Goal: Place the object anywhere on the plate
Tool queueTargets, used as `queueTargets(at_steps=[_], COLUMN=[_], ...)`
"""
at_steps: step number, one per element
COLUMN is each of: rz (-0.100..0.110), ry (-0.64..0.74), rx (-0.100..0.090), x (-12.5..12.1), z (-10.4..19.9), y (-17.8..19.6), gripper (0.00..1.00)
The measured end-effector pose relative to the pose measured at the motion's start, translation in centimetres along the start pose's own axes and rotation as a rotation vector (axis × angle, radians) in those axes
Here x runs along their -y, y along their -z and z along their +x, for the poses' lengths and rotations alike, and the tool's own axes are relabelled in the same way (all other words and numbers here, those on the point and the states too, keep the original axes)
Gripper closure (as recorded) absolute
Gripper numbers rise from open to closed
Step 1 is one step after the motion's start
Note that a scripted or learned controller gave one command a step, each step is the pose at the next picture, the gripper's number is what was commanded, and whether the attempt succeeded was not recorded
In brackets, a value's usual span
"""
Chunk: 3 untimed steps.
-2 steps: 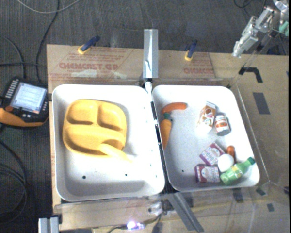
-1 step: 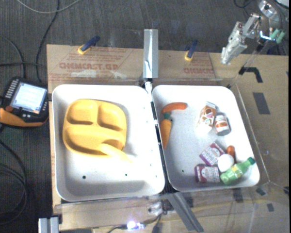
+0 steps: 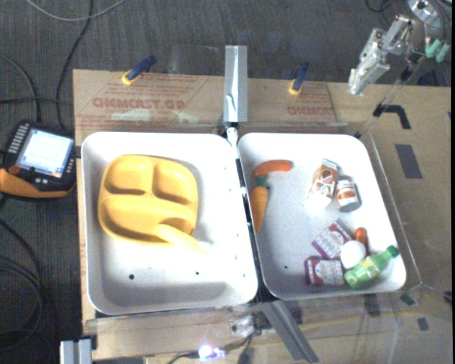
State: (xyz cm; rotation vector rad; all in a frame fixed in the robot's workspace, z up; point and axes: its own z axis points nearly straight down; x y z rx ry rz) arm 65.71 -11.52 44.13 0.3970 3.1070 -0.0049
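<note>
A yellow divided plate [image 3: 148,199] lies in the left bin [image 3: 121,279], toward its back left. The right bin [image 3: 288,287] holds the loose objects: an orange carrot [image 3: 259,203] and a red sausage [image 3: 273,167] near its left wall, and a small can [image 3: 347,194] beside a white packet [image 3: 324,179]. My gripper [image 3: 362,74] hangs high beyond the right bin's far right corner, above the cardboard, well away from every object. Nothing shows in it.
At the right bin's front right lie purple pouches [image 3: 331,241], a white egg [image 3: 353,254] and a green bottle [image 3: 371,268]. A metal divider [image 3: 235,89] stands behind the bins. A teach pendant [image 3: 34,161] rests left of the bench.
</note>
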Motion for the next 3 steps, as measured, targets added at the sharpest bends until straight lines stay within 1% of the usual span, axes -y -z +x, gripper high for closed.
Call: queueTargets(at_steps=[1,3], rz=[0.0,0.0], ry=[0.0,0.0], rx=[-0.001,-0.001], x=[0.0,0.0], z=[0.0,0.0], y=[-0.03,-0.03], gripper=[0.0,0.0])
